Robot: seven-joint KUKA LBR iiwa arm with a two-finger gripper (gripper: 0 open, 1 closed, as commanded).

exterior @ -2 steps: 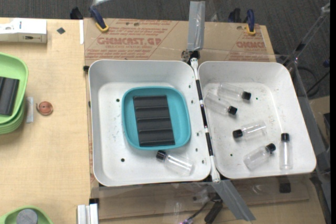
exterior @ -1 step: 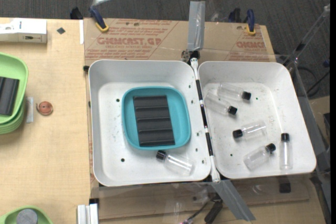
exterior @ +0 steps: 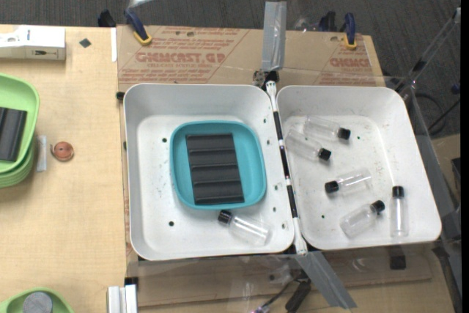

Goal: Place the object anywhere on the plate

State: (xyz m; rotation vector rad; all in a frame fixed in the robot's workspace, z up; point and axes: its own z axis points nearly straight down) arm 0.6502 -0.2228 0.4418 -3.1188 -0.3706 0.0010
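From the camera view we see no clue to the gripper's state, so we cannot tell it. 1 clear vial (exterior: 243,226) with a black cap lies in the left bin (exterior: 146,179), just beside the teal plate (exterior: 253,157) and off its rim. We judge a grasp across its body, then a short lift onto the plate's dark ribbed insert (exterior: 214,168), works best. The bin's near wall crowds the approach. 5 more vials (exterior: 349,183) lie scattered in the right bin (exterior: 410,157)
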